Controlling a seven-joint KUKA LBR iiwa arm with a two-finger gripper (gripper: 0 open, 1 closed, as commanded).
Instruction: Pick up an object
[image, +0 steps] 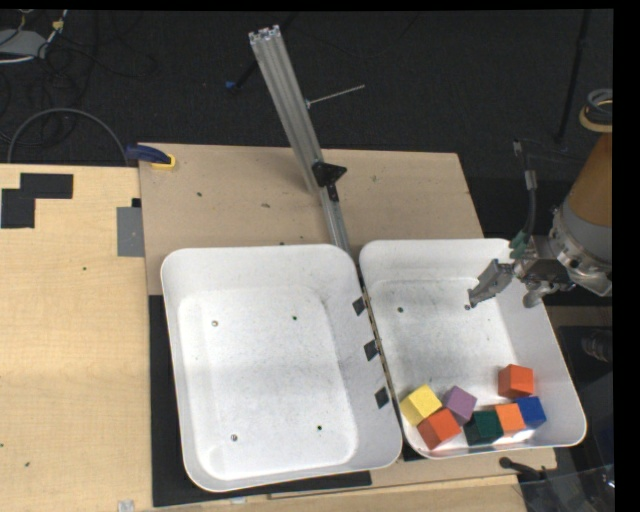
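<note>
You are looking down on the wooden surface (400, 195), which is carrying two white bins side by side. The left bin (262, 365) is sitting next to the right bin (470, 340), their inner rims touching along a line of black clips. A slanted metal post (297, 130) is rising from the far side between them. The arm (590, 215) is reaching in from the right, with its orange band showing above the grey wrist. The claw (512, 282) is hanging over the far right part of the right bin, with its two fingers spread apart and nothing showing between them. The blocks are lying well apart from it, clustered in the near corner of the right bin. There you are seeing a red block (516, 380) nearest the claw, an orange block (510, 416) just beside a blue block (532, 411), a green block (484, 427), a purple block (460, 402), a yellow block (422, 402) and another red block (438, 428) at the near rim. The yellow, purple and near red blocks are sitting close enough to be touching.
</note>
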